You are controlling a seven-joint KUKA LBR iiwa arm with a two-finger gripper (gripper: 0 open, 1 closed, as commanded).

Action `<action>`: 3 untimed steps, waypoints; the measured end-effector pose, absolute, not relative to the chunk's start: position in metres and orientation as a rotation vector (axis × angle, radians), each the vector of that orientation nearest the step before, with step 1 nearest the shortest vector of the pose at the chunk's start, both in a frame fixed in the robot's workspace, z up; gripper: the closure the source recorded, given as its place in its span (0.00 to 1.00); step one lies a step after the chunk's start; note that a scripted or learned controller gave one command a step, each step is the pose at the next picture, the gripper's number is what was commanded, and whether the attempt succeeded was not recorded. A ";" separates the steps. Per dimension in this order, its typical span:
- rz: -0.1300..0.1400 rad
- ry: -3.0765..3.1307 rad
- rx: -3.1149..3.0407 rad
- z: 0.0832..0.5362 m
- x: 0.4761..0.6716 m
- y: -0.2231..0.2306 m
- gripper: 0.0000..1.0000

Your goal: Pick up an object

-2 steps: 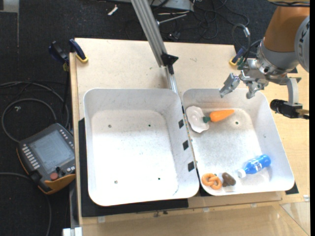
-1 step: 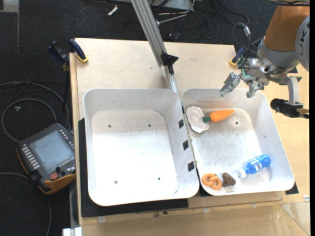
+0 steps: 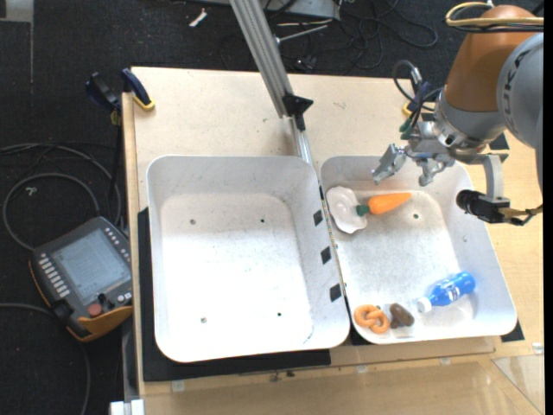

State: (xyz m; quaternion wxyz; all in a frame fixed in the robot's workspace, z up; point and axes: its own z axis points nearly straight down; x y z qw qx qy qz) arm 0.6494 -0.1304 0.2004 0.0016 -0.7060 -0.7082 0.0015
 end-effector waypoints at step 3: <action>0.002 -2.219 -2.222 0.114 0.649 -0.137 1.00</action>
